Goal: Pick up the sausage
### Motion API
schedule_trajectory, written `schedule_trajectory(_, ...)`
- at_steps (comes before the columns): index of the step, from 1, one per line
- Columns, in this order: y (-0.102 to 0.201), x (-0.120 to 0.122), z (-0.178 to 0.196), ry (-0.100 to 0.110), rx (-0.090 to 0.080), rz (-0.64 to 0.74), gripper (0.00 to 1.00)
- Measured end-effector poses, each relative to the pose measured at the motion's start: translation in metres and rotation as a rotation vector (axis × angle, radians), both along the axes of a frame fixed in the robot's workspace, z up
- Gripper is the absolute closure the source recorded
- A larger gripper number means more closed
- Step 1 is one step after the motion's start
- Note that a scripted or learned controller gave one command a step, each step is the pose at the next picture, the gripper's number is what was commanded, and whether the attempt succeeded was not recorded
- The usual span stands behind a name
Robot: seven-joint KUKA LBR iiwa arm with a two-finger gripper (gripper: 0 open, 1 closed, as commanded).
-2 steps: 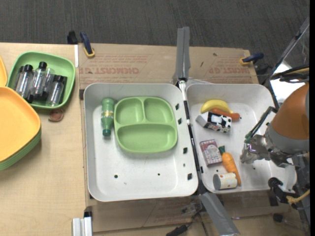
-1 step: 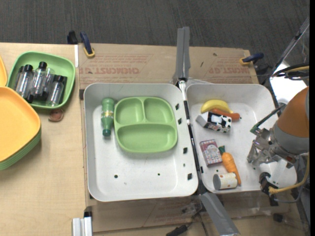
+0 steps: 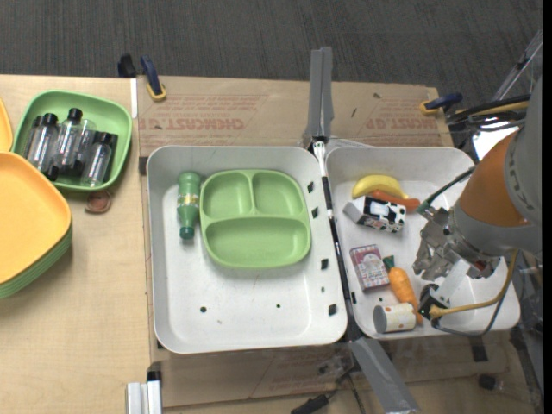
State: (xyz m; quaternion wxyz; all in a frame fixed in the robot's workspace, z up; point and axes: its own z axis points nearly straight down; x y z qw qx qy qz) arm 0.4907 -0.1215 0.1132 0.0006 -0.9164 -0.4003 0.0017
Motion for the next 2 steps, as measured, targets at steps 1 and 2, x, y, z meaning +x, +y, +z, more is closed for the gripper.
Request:
schedule_trajectory(1,-0.052,-0.015,-0.016,0.002,0.000,-0.241,1.00)
schedule_trajectory(2,-0.007,-0.003,-0.023,0.003,-0.001,-0.427,1.00)
